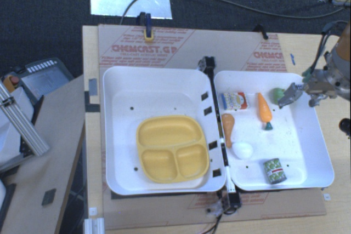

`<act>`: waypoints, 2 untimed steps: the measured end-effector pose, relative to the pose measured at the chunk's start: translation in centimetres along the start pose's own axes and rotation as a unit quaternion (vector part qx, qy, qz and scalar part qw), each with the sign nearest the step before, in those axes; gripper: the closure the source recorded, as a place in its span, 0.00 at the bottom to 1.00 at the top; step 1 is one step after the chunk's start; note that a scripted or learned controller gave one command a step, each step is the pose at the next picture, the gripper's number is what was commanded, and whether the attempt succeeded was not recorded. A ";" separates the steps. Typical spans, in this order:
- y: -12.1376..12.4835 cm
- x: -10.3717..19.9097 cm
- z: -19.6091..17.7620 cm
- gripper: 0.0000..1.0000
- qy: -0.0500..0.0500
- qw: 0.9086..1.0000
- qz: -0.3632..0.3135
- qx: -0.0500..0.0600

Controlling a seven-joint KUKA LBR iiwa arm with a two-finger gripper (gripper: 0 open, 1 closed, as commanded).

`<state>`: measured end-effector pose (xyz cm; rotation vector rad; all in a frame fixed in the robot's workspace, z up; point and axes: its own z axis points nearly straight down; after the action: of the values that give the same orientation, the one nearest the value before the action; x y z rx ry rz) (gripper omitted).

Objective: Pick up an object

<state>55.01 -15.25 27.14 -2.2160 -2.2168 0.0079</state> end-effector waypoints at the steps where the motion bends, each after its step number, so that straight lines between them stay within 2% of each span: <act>1: 0.2 0.0 -0.5 0.00 -0.001 1.000 -0.001 -0.005; 2: 0.0 -0.7 4.0 0.00 -0.001 1.000 0.000 -0.003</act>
<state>54.97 -15.94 23.18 -2.2194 -2.2219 0.0021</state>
